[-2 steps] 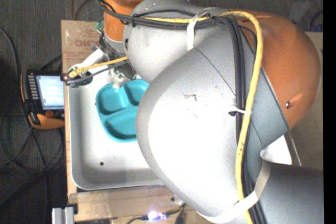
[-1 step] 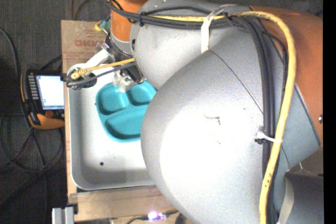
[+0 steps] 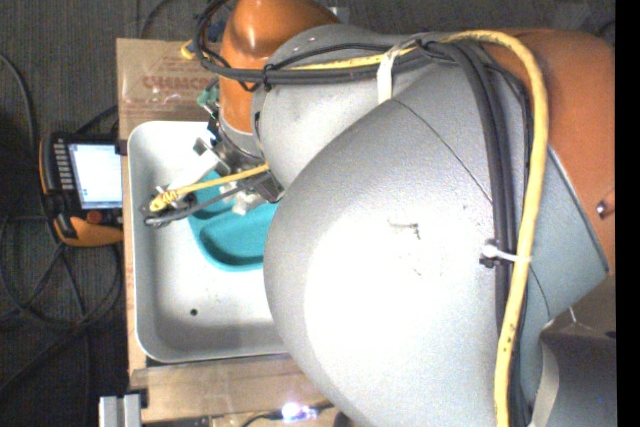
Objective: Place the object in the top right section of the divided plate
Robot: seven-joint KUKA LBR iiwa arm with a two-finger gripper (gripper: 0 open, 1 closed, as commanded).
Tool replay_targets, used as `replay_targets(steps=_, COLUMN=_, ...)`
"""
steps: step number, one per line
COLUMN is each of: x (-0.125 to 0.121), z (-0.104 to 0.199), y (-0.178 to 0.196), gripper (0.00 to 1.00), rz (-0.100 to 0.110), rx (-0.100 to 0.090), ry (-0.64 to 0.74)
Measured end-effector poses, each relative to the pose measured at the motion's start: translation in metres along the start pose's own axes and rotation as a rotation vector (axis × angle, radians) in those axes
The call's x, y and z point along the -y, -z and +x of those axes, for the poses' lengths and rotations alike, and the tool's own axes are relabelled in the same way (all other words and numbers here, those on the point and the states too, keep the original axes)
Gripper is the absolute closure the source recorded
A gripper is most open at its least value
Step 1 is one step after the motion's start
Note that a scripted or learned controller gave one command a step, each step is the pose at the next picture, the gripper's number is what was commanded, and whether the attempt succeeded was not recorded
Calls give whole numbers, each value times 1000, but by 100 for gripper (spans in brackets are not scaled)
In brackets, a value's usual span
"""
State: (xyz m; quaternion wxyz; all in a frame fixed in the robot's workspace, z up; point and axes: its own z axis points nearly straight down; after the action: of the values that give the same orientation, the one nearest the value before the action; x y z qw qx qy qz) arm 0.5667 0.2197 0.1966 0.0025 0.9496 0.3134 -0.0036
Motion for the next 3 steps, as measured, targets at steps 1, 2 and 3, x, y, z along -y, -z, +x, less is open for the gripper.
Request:
replay_targets(steps=1, x=-4, z=-6, y=-7, gripper=100, rz=0, rx=-1, ry=-11)
replay_targets(steps=2, x=-3, z=26, y=20, gripper=100, rz=4, rx=-3, ry=-145)
replay_targets(steps=3, x=0, z=-35, y=-12, gripper=100, rz=1, rx=0, ry=-43)
